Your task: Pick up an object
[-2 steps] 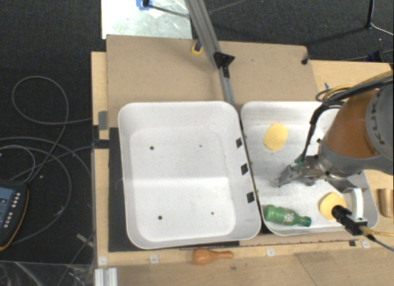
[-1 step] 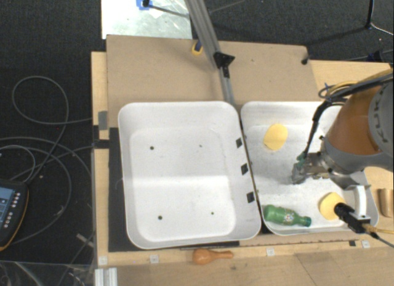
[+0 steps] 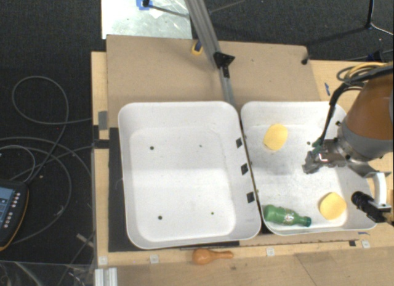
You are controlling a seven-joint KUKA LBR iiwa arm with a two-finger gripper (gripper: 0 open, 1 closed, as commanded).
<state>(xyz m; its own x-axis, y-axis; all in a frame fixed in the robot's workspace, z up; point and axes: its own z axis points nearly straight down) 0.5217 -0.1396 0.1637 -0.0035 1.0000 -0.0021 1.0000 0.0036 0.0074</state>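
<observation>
The bench point(image 3: 160, 75) is bearing two white bins, left point(image 3: 132, 174) and right point(image 3: 292, 115), side by side; an orange object point(image 3: 211, 255) is lying by its front edge

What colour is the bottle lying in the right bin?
Green, with a white label; the bottle shows clearly in the camera view, near the bin's front edge.

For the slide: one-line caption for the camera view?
Arm's gripper hovers in the right bin among two yellow discs and a green bottle.

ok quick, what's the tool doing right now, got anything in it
Tool: over the right bin, between the two yellow pieces; whether it is open or closed cannot be told, and nothing is seen in its grasp.
</observation>
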